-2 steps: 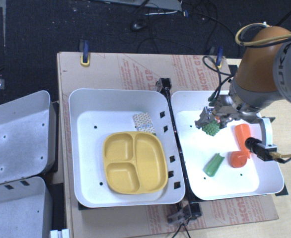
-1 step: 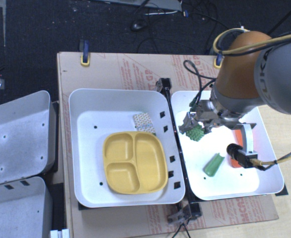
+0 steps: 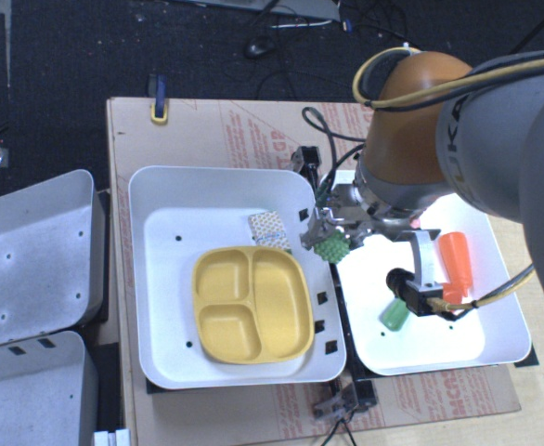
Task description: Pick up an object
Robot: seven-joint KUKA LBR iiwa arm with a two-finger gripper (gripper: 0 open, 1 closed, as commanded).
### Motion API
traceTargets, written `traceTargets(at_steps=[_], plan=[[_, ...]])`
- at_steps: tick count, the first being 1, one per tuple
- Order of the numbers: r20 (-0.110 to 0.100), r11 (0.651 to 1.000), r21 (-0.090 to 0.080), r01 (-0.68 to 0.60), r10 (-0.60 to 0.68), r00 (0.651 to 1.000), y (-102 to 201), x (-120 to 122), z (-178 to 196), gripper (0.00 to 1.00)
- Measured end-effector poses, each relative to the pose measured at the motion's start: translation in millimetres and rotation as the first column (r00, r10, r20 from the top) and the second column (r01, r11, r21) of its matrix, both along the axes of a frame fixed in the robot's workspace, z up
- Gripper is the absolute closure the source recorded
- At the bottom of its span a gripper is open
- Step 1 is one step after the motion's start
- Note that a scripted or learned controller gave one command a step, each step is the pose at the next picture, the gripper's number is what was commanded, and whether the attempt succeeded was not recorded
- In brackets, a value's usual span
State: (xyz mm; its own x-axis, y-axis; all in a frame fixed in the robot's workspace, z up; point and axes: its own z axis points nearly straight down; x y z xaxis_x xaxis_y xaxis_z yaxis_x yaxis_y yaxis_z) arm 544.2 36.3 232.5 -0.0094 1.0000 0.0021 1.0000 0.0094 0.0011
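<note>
The gripper sits just right of the frame's centre, pointing down over the seam where the two bins meet. Its jaws are drawn narrow around a small green lumpy object, which shows between the fingertips and hangs over the right wall of the left bin, clear of both floors. Above and to the right, the grey arm with its orange band fills the upper right of the frame.

Just left of the gripper, on the left bin's floor, lies a small speckled white packet. Below it, touching or nearly touching its lower edge, rests a yellow three-compartment plate, which takes up the middle and lower part of that bin.

In the right bin, an orange cylinder lies near the right side, roughly upright in the frame. A second green piece lies lower left of it, well apart from the held one.

Both bins stand on a pale bench top with red print. A blue and yellow clip sits at its upper left edge.
</note>
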Motion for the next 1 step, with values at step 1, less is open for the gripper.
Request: traceTargets(at_steps=[1], plan=[[0.0, 1.0, -0.001, 0.001, -0.001, 1.0, 50.3, 3.5, 8.1, 1.0]])
